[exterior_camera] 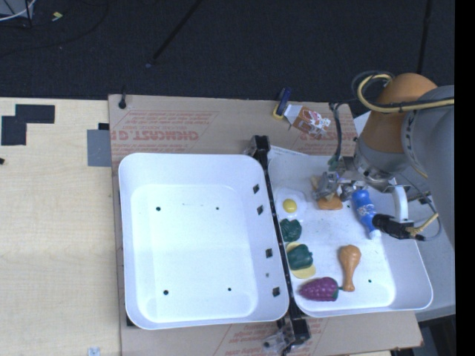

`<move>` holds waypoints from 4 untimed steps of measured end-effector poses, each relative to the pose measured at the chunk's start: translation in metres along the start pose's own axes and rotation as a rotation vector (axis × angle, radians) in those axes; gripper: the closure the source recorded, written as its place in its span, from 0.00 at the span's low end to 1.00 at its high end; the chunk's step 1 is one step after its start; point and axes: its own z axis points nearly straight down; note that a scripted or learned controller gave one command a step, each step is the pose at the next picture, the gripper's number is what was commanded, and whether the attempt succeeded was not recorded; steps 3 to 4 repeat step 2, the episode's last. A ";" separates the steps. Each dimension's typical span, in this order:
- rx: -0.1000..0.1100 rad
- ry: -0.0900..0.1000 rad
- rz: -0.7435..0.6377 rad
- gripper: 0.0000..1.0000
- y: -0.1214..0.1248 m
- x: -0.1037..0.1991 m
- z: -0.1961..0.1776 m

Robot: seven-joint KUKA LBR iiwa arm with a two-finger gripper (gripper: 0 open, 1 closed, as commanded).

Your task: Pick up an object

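Orange, a small toy piece point(330, 203) lies at twelve o'clock in the right bin point(404, 291), just under the tool point(326, 186), whose opening cannot be told; the reach-in step seems underway, calling for a firm closing.

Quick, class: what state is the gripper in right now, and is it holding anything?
Gripper: cannot be told; it sits low in the right bin by an orange object.

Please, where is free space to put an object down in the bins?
The left bin has its whole floor bare. In the right bin, room remains between the drumstick and the right wall. It is crowded along the divider, near the grapes.
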 end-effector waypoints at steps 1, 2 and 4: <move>-0.005 0.000 -0.006 1.00 0.001 0.071 -0.070; -0.002 0.003 -0.009 1.00 0.000 0.160 -0.090; -0.002 0.003 -0.009 1.00 0.000 0.160 -0.090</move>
